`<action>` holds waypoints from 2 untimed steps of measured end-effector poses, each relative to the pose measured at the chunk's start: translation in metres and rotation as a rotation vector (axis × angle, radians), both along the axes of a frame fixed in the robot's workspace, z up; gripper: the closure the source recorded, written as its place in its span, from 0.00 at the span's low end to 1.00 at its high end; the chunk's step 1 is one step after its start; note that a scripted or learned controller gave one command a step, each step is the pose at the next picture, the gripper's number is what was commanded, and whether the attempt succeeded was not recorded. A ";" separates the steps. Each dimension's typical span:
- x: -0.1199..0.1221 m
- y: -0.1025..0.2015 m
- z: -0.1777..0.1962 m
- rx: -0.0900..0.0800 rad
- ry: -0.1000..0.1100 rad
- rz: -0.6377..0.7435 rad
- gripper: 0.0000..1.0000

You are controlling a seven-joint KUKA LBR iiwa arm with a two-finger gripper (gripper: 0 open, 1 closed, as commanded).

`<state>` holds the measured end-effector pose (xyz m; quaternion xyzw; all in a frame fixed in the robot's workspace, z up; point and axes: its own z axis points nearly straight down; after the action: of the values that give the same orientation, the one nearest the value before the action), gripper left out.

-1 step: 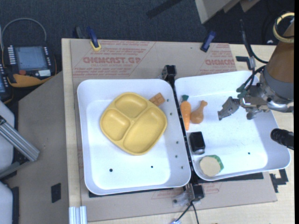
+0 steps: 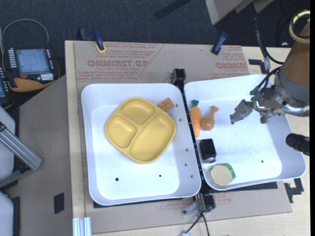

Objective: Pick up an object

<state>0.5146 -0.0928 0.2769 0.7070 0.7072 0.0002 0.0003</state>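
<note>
Two shallow white bins are seen side by side on the bench, meeting at a dark seam down the middle. The left bin (image 2: 96, 146) is largely taken up by a yellow divided plate (image 2: 141, 130), which lies toward its far half; a small brown block (image 2: 165, 104) touches the plate's far right edge, close to the seam. Bare floor is left along the near side and the left wall of that bin.

In the right bin (image 2: 275, 156), everything is gathered against the left wall. A toy carrot (image 2: 195, 119) lies along the seam, with an orange drumstick-shaped toy (image 2: 209, 118) just beside it on the right, the two seemingly touching. Nearer, a small black box (image 2: 207, 149) is set beside the wall, and a round tan piece with a green rim (image 2: 222, 174) rests in the near left corner. The middle and right of this bin are open floor.

The gripper (image 2: 240, 112) is seen over the far middle of the right bin, right of the drumstick and apart from it. Its dark fingers appear slightly parted, though the view is poor here, and nothing is seen between them.
</note>
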 end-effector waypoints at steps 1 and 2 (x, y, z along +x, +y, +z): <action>0.009 0.001 -0.050 0.001 0.005 -0.001 0.00; 0.004 -0.004 -0.111 0.002 0.009 -0.002 0.00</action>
<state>0.5188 -0.0972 0.1659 0.7076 0.7066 -0.0025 -0.0036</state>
